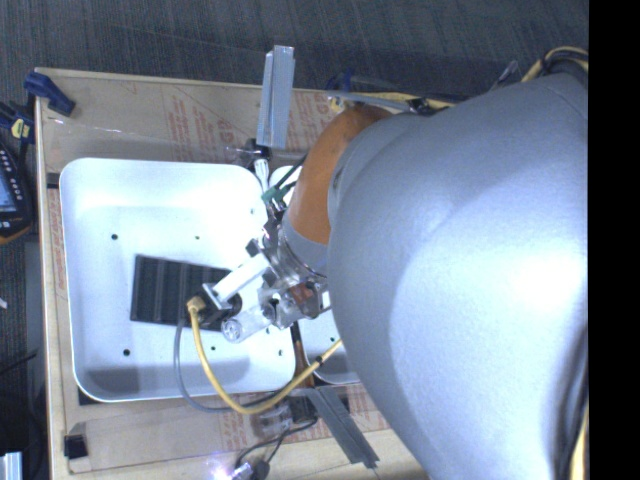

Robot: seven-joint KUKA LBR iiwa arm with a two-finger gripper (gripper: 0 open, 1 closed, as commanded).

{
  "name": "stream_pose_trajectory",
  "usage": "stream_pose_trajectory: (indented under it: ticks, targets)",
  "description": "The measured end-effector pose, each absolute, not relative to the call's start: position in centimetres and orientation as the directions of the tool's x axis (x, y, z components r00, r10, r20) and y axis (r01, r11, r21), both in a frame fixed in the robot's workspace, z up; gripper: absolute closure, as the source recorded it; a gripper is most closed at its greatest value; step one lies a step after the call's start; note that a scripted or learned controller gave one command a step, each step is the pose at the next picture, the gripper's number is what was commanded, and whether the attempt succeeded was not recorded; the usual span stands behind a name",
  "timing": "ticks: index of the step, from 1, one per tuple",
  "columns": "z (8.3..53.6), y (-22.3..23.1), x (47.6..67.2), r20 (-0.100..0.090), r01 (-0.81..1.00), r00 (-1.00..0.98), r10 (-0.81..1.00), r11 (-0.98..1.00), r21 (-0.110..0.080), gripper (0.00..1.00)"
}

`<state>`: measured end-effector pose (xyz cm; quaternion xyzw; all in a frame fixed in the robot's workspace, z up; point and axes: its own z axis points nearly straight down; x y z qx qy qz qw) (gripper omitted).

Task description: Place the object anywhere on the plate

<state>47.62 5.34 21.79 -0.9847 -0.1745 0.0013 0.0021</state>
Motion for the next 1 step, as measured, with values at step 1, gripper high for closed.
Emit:
stream_pose_trajectory:
  ticks: [1]
  targets:
    - [19.00, 8.84, 51.46, -0.003, 0.205, 0.979, 0.205, -0.979, 0.001, 1.00]
